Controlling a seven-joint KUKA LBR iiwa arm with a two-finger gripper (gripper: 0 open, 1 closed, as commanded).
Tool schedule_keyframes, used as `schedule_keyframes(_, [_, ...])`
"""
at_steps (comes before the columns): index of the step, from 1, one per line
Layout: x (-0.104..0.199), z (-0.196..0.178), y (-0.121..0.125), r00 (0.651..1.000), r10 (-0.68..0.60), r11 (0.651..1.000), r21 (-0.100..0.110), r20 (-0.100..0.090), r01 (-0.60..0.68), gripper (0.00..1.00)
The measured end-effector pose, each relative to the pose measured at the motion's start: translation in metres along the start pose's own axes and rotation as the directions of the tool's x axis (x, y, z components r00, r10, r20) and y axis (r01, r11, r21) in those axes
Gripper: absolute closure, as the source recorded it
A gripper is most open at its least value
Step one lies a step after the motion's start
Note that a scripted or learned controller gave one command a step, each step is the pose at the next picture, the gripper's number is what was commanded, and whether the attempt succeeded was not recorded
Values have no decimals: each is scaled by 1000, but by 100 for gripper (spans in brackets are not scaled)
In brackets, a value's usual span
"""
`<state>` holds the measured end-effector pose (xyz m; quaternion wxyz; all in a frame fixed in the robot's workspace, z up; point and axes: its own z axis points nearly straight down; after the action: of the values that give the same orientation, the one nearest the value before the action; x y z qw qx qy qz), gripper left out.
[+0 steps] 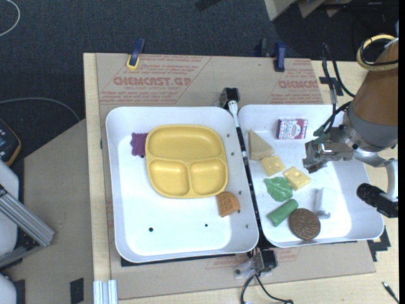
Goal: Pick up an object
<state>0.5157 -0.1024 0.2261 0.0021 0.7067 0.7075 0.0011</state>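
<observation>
Board [190,75] reads "CHEMCAST GP" (seemingly, red print).

My one camera fixed above bench [190,75], looking down at slant. Far bench edge toward frame top, near edge toward bottom. Set far enough back that I get both white bins whole: left bin [126,170], right bin [354,214], side by side mid-frame. Dark floor [76,18] beyond bench fills top band. Arm [380,106] enters from right edge, orange band cut by frame. No second view to overlap.
</observation>
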Motion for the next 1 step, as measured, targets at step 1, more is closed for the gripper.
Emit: schedule_keyframes(1, [18, -3, 41, 1000, -2, 1000, -1, 0, 2, 100])
